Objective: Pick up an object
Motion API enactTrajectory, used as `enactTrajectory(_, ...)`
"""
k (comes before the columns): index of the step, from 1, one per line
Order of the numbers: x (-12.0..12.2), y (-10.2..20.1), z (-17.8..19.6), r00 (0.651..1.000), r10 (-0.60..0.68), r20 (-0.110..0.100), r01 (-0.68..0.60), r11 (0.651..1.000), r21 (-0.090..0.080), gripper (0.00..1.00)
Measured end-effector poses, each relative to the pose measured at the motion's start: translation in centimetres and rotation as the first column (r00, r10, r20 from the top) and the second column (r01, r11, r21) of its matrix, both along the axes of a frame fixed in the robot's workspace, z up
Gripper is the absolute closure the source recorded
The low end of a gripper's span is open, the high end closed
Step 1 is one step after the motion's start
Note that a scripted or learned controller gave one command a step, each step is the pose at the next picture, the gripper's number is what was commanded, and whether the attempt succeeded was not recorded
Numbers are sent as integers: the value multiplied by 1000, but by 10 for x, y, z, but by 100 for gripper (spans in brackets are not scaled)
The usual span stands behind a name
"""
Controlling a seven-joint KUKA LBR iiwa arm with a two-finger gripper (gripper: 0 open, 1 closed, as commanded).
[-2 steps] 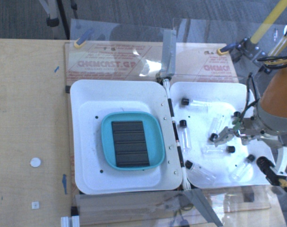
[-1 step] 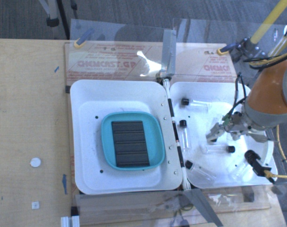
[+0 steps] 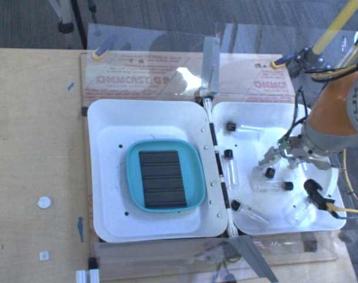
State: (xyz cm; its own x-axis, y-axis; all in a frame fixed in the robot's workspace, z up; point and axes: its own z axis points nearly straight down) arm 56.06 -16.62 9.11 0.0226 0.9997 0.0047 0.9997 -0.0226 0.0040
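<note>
Camera view: clear plastic vials with black caps (image 3: 230,168), light, slick, roll-prone; best grasped mid-barrel. My gripper (image 3: 288,158): finger state, I cannot tell.

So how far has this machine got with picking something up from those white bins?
Done: the grey and orange arm has reached over the right white bin, its gripper low among clear plastic vials with black caps. In hand: nothing I can see held. Left: grasping a vial and lifting it. The teal tray with a dark ribbed insert sits in the left white bin.
</note>
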Motion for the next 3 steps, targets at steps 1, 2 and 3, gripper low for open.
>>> enactTrajectory(1,-22,-6,-1,1000,-16,9,16,1000,9,0)
enactTrajectory(2,-23,-10,8,1000,-20,9,20,1000,0,100)
enactTrajectory(3,67,21,102,996,88,-2,-88,996,-6,100)
